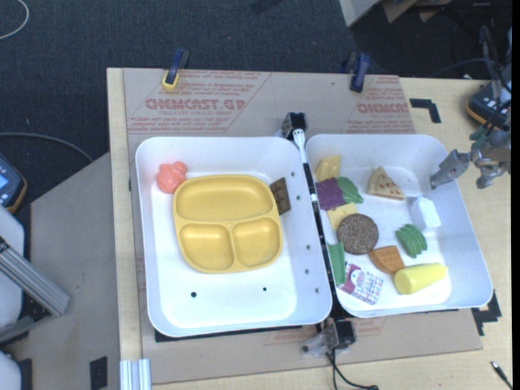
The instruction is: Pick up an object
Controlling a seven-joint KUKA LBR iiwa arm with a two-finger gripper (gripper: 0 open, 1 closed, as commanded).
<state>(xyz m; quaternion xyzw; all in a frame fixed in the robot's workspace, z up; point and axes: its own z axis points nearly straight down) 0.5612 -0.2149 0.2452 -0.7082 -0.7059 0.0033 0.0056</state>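
Two white bins sit side by side on the worktop [244,96]. The left bin [154,299] holds a yellow divided plate [227,220] with three compartments, a pink toy [171,176] just beside the plate's upper left corner, and a small brown piece [280,194] touching the plate's right edge.

The right bin [467,287] holds a scatter of toy food. Near its upper left lie a pale yellow piece [327,168], a purple piece [328,193] and a green piece [350,190], close together. A tan wedge [384,184] lies toward the upper middle. Below it sits a brown round patty [357,232], with a long green piece [336,262] at its lower left and a pink-and-white packet [362,283] below that. An orange piece [387,259] lies just right of the patty, a green ridged piece [412,240] beyond it, and a yellow cylinder [419,277] near the lower right. A small white block [424,213] rests near the right side.

The gripper [448,170] hangs over the right bin's upper right part, near the white block but apart from it. I cannot tell whether it is parted or closed; nothing shows between its tips.
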